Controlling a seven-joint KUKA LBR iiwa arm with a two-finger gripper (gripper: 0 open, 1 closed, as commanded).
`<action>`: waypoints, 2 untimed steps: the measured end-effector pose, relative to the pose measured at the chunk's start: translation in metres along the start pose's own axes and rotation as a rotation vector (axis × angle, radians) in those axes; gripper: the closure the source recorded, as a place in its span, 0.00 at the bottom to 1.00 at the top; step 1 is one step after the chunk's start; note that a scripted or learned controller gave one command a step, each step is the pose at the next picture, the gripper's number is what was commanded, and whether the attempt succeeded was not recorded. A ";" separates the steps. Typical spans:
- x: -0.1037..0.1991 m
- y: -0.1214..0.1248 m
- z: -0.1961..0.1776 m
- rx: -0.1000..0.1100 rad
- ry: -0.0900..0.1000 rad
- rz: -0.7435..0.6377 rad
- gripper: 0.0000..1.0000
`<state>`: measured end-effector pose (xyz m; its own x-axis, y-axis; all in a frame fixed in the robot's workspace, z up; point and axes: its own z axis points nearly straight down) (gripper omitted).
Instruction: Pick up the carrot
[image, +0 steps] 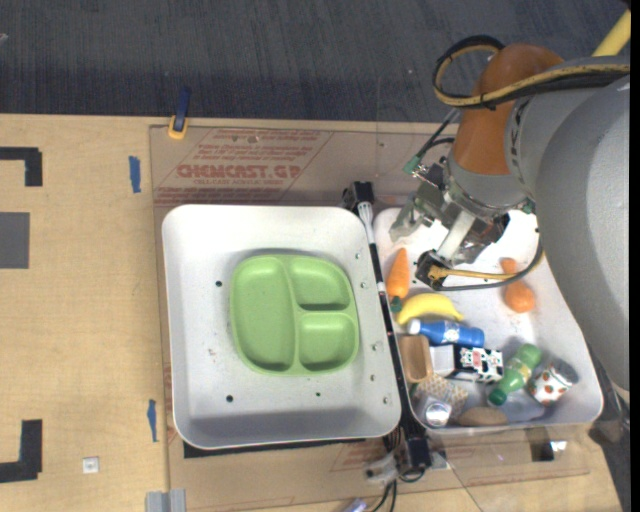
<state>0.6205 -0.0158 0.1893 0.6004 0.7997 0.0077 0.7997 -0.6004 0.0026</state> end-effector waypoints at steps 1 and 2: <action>-0.004 -0.021 0.005 0.010 -0.011 -0.005 0.00; -0.004 -0.021 0.005 0.010 -0.012 -0.005 0.00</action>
<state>0.6011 -0.0068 0.1842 0.5966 0.8026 -0.0039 0.8025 -0.5966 -0.0072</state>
